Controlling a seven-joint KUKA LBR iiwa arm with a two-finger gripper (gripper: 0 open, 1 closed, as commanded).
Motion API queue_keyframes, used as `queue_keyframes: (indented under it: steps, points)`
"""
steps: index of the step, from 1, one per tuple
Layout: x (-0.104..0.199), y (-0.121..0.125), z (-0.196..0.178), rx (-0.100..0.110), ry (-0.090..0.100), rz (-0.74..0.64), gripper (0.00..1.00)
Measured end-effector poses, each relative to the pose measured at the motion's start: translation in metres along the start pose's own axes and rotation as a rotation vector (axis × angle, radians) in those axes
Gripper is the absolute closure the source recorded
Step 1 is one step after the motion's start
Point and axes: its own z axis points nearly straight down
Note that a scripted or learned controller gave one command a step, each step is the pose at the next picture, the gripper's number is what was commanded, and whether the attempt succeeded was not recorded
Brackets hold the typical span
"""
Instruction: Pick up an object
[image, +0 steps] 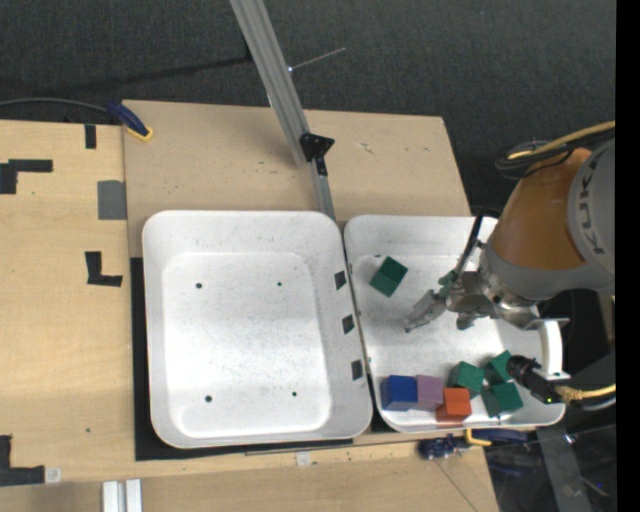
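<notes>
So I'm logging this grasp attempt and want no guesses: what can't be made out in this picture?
- Jaws of the gripper, camera view: small and blurred, so open or shut is unclear.
- Right bin, camera view: the arm covers its right side.
- Green blocks by the orange block, camera view: packed together and partly under the wrist, so their number is unclear.

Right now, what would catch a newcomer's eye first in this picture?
Probably the arm's orange band at the right, with the end effector over the right bin. Next, the coloured blocks along that bin's near edge, such as the blue block, and a lone green block farther back.
</notes>
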Motion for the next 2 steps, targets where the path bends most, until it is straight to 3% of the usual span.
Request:
queue_keyframes:
  steps: [2]
  points:
    - [-0.004, 0.001, 0.086, -0.005, -0.002, 0.000, 0.00]
